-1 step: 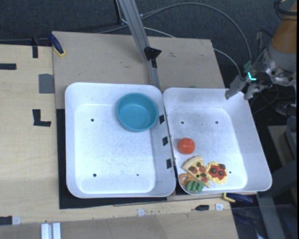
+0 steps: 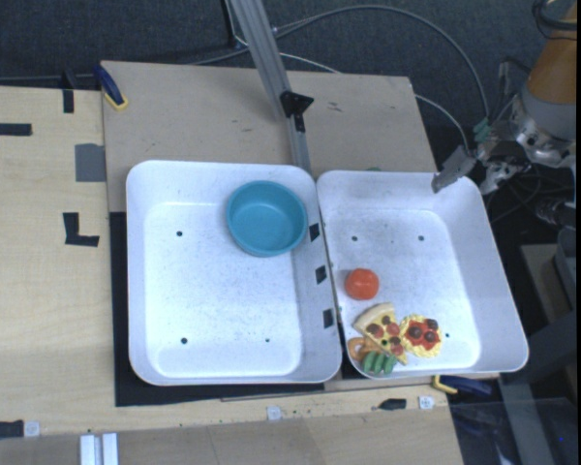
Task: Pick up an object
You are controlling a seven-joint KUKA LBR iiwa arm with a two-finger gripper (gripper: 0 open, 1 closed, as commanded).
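- Gripper [image 2: 462, 170]: hangs over the right bin [image 2: 484, 260] at its far right corner; whether it is parted or closed, cannot tell; carries nothing visible.
- Candidates: orange ball [image 2: 361, 283], pizza slices [image 2: 395, 333] cluster near-left in that bin; blue bowl [image 2: 266, 218] sits far in the left bin [image 2: 174, 289].

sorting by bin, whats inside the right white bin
In the shallow right white bin: a small orange-red ball, a toy pizza slice, a yellow piece with red topping and a green piece. Anything beneath those toys is covered.
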